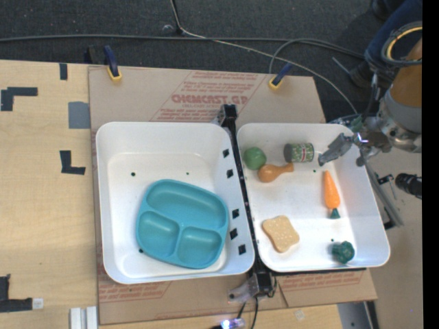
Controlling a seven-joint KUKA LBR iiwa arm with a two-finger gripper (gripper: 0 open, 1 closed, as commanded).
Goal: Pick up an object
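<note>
Near first: broccoli at the right bin's 5 o'clock, bread at 7, carrot at 3, can at 12. The gripper hovers spread wide, empty, beside the can, which may roll away if nudged.

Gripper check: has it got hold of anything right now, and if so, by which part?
Nothing is held. The gripper hangs open above the right bin's upper right rim, nothing between its fingers, apart from the can and carrot.

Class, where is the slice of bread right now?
The slice of bread lies in the right-hand bin, near its front-left corner, below the orange pear-shaped toy and left of the dark green toy.
</note>
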